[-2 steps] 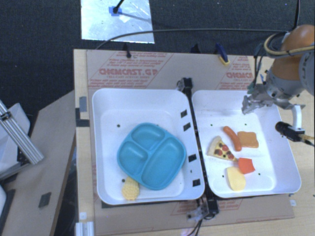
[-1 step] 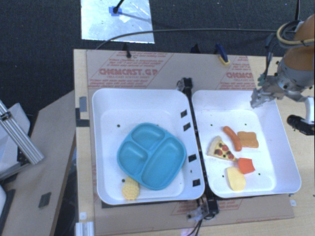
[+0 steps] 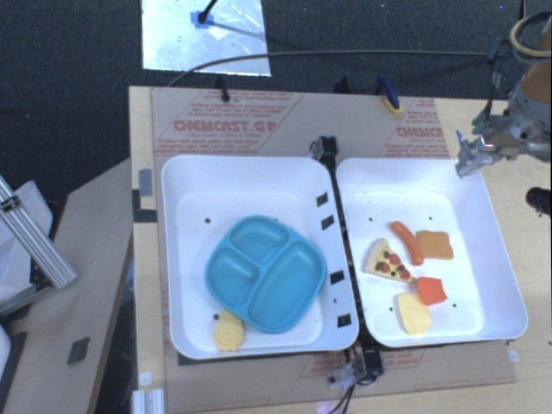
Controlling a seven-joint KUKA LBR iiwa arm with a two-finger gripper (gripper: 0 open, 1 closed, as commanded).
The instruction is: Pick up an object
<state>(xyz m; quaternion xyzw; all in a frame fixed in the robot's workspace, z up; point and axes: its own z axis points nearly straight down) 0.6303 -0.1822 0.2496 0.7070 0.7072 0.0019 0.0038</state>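
The right bin (image 3: 483, 205) holds toy food: a red sausage (image 3: 406, 241), an orange-brown toast piece (image 3: 434, 245), a pizza slice (image 3: 389, 263), a small red block (image 3: 431, 291) and a pale yellow piece (image 3: 414, 314). In the left bin (image 3: 185, 188) lies a blue divided plate (image 3: 265, 272) with a yellow corn cob (image 3: 228, 331) at its near edge. My gripper (image 3: 470, 155) hangs over the far right corner of the right bin, well away from the food, and nothing shows between its fingers.
A black clip strip (image 3: 332, 222) runs along the joint between the two bins. The bins rest on a brown cardboard sheet (image 3: 259, 119). A shiny square plate (image 3: 204, 24) lies beyond the bench, and an aluminium bar (image 3: 34, 240) juts in at the left.
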